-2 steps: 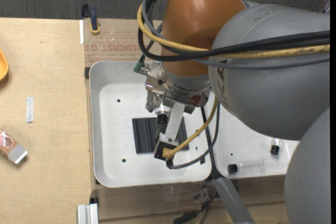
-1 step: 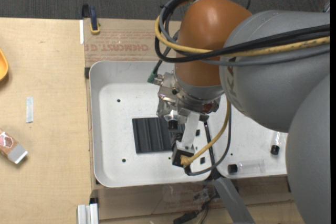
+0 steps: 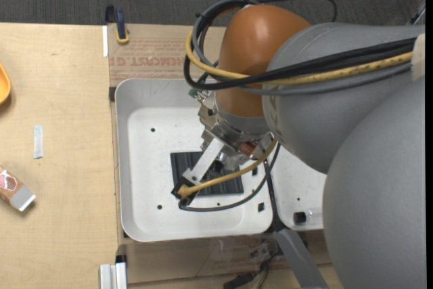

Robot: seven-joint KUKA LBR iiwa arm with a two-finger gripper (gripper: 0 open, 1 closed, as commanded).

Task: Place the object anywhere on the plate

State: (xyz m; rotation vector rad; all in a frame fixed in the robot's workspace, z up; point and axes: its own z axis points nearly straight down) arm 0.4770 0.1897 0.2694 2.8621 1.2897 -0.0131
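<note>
Gripper [image 3: 229, 144] hangs low over the white bin [image 3: 145, 166], tucked beneath the wrist, so I cannot tell whether it's spread or pinching. Under it a black ribbed slab [image 3: 184, 166] lies flat mid-bin, toward the front edge, probably its target.

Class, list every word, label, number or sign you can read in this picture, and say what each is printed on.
Red print on the brown cardboard sheet behind the white bin: seems upside down, too blurred to read.
Small red-and-white packet at left: markings too small to read.
Nothing else.
</note>
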